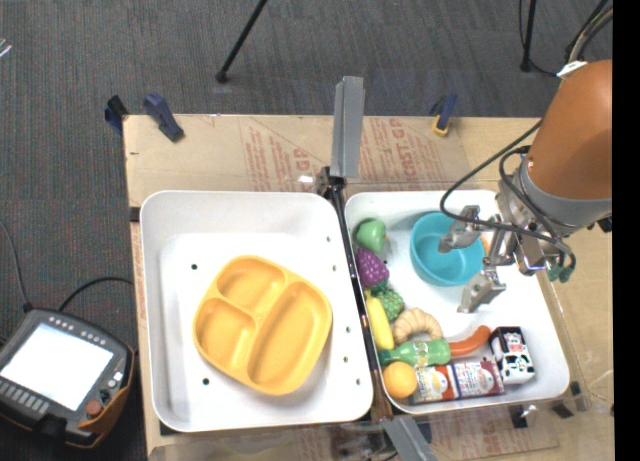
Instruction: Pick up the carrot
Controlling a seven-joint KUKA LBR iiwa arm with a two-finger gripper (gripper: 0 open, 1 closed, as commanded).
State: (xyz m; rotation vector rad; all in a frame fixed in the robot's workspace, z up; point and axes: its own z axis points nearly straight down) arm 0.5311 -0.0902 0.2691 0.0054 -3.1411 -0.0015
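Arm: grey with an orange band, reaching in from the right above the right bin (556,349).
Jaws: the gripper (472,267) hangs over the right bin with its jaws spread, nothing between them; one finger is over the bowl's right rim, the other just past it, lower right.
Carrot (470,341): lying in the right bin's lower part, orange, slanted, between the croissant (418,325) and the milk carton (512,354), below the gripper and apart from it.
Bowl (443,249): blue, upper middle of the right bin.
Left edge of right bin: green pear (370,234), purple grapes (372,268), yellow corn (379,321), running top to bottom.
Bottom of right bin: green bottle (420,353), orange (399,380), a flat red packet (458,381).
Left bin (240,214): holds a yellow divided plate (262,323).
Worktop (240,149): brown cardboard under both bins.
Floor: a tablet (55,371) at lower left.
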